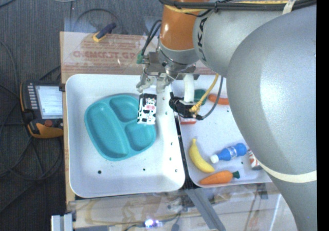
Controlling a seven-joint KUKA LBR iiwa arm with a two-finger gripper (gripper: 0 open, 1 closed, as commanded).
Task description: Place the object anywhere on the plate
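Right bin (pixel 226 122) largely behind the arm (pixel 267 71) (frame-cropped too)

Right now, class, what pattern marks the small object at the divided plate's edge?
Black patches on white, cow-like, seen in the camera view.

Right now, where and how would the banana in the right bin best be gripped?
Grip the banana at mid-body, coming straight down with the pincer closing across its narrow width. It lies flat, curved, apart from the carrot and bottle, so its middle looks free.
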